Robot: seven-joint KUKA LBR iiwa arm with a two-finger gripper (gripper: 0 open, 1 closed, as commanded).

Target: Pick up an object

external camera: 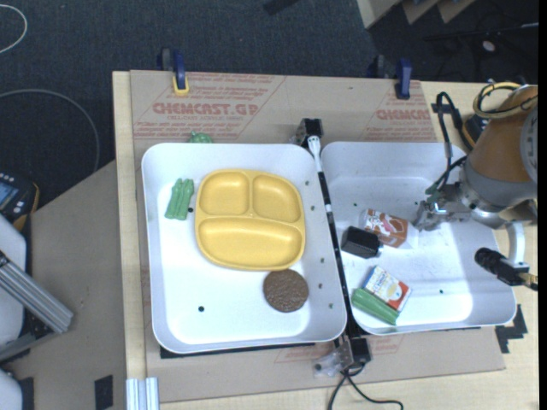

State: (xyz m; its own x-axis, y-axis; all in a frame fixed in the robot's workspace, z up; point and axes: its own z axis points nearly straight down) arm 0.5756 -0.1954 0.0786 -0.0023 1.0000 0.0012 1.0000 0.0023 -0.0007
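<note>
Reaching in over the right bin (427, 165), I hang my jaws (425, 216) low above its floor, just right of the red-and-white snack packet (386, 226). Whether they are clenched or released I cannot tell from this angle, and nothing visibly sits between them. Just left of that packet and a little nearer the front lies a small black block (360, 243). In front of the packet, toward the bin's front rim, rests a green-and-white carton (382, 294), tilted. Well left of the packet, in the left bin (162, 254), a yellow divided plate (250, 218) sits with a green toy (180, 199) on its far side and a brown round cookie (285, 289) just in front.
</note>
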